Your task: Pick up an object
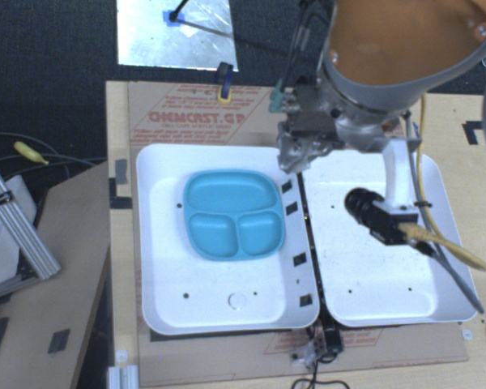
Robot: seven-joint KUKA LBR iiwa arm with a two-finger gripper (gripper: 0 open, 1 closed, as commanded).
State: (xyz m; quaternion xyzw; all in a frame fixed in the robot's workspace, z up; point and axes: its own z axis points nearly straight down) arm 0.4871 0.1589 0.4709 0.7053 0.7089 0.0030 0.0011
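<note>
My bench, and what rests directly on it

My bench is topped with a flat tan cardboard sheet printed with red lettering (196,112), and two shallow white plastic bins sit on it side by side, touching along their inner edges: the left bin (158,241) and the right bin (340,298). Black clips line the seam between them. A small yellow-and-blue clamp (224,83) grips the sheet's far edge. Behind that edge lies a shiny silver square panel (146,31) on dark carpet-like ground.
</note>
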